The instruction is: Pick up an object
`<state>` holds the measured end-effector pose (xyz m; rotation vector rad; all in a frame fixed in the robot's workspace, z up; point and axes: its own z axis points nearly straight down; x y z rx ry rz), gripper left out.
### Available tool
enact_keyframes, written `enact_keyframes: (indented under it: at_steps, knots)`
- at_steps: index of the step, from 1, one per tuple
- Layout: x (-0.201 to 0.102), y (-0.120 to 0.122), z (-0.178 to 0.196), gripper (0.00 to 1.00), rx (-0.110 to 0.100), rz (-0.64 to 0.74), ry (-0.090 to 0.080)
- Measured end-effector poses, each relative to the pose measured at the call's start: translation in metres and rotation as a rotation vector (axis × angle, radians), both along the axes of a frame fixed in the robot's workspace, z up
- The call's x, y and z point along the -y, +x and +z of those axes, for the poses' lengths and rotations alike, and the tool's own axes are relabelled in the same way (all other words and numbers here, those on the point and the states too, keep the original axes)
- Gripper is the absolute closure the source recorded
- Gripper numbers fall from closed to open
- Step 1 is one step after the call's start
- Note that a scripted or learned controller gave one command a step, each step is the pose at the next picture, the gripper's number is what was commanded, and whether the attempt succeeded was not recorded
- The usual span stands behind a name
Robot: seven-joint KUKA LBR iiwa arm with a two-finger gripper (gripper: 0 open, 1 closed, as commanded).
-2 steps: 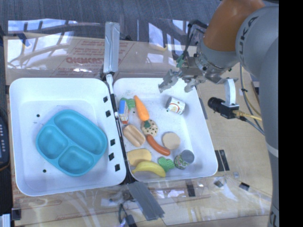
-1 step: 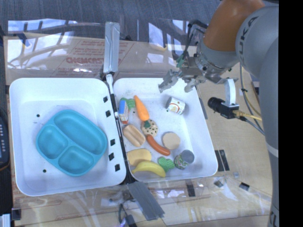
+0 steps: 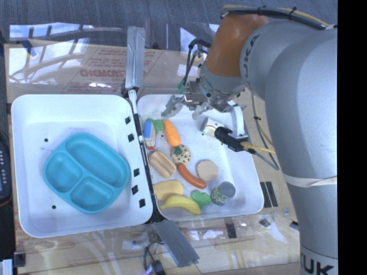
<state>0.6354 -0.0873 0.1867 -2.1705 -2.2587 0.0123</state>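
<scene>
The arm (image 3: pixel 287 96) is seen reaching in from the right, w/ its orange band (image 3: pixel 232 39) above the far edge of the right bin (image 3: pixel 246 176). The gripper (image 3: pixel 184 105) is held over the bin's far-left corner; its fingers (image 3: pixel 171 105) are spread apart, nothing between them. The carrot (image 3: pixel 172 132) is found just below the fingertips, apart from them, lying approx. lengthwise in the bin. Next to it, by the divider, a blue-and-white item (image 3: pixel 148 132) w/ a green piece (image 3: pixel 158 125) is seen. Further toward the near side are laid a spotted round toy (image 3: pixel 182 154), a hot-dog bun (image 3: pixel 161 164), a red sausage (image 3: pixel 191 176), a tan round disc (image 3: pixel 207 169), a small can (image 3: pixel 222 192), a green toy (image 3: pixel 200 198), a banana (image 3: pixel 179 204) and a yellow block (image 3: pixel 167 189) touching the banana. In the left bin (image 3: pixel 34 125) a blue sectioned plate (image 3: pixel 86 172) is set, approx. centred.
</scene>
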Motion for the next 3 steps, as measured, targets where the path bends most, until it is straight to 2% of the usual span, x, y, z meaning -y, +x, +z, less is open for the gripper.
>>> enact_keyframes:
  at_steps: [1, 2, 3]
  knots:
    - [0.037, -0.019, -0.096, 0.0, 0.008, 0.089, 0.001]
    - [0.037, -0.019, -0.086, 1.0, 0.007, 0.094, 0.0]
    - [-0.01, 0.007, 0.006, 1.0, 0.013, -0.195, -0.002]
